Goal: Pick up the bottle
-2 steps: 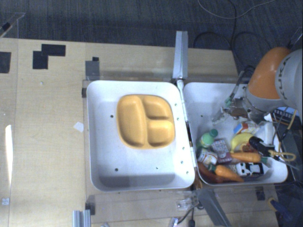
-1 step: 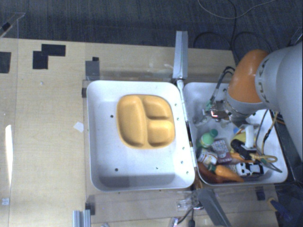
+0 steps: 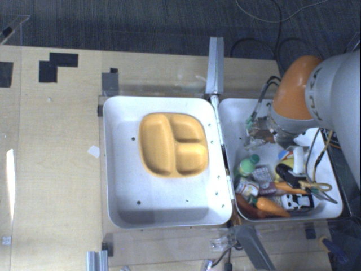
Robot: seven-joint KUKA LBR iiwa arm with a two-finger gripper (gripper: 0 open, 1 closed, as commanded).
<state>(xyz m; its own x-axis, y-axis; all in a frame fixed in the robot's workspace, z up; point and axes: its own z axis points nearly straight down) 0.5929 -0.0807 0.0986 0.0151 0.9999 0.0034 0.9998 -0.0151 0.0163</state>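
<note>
Right now your arm (image 3: 324,92) reaches in from the right, its grey body and orange band hanging over the back half of the right bin (image 3: 231,114). Your gripper (image 3: 260,131) sits low over that bin, just behind the pile of clutter, and you cannot tell from this slanted view how it is set; nothing is plainly gripped in it.

The bottle (image 3: 246,166), a small green one with a lighter cap end, lies on its side near the middle of the right bin, close to the dividing wall. It rests just in front of your gripper and apart from it, as far as you can judge. Beside the bottle you see a small can (image 3: 246,188) with a printed label, and further toward the front corner an orange carrot-like piece (image 3: 269,207). A white upright item (image 3: 299,158) stands to the right, under the arm, with scissors (image 3: 316,188) with yellow handles lying near it.

Your left bin (image 3: 121,168) holds a yellow divided tray (image 3: 172,144), lying flat toward the back middle, well apart from the bottle.
</note>
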